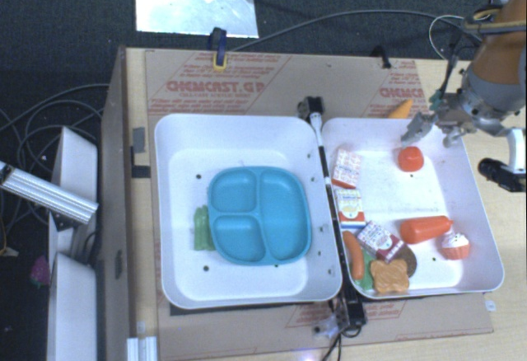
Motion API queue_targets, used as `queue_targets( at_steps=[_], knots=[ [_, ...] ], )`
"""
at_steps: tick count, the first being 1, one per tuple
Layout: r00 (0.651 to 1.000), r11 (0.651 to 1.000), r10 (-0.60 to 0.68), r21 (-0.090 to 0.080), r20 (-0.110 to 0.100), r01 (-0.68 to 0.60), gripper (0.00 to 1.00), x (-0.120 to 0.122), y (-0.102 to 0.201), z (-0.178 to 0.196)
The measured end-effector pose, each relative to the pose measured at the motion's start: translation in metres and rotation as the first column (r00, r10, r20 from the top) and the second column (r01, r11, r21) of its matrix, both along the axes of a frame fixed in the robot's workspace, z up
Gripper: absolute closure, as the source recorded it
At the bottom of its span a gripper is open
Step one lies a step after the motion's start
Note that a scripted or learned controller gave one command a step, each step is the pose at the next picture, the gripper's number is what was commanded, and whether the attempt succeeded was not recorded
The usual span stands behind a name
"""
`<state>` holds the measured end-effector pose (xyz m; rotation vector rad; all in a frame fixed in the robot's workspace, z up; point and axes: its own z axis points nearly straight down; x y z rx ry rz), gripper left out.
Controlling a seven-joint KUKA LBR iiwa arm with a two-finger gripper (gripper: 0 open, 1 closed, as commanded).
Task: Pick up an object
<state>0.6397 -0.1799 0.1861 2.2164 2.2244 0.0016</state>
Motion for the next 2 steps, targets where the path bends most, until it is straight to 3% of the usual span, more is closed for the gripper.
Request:
queue_targets(
  at_steps=[1, 2],
  knots=[
    [1.000, 1.000, 0.001, 0.000, -0.002, -0.001, 0.00, 0.024, -0.016, -0.102],
    [1.000, 1.000, 0.005, -0.003, 0.003, -0.005, 1.00, 0.026, -0.016, -0.090]
  ],
)
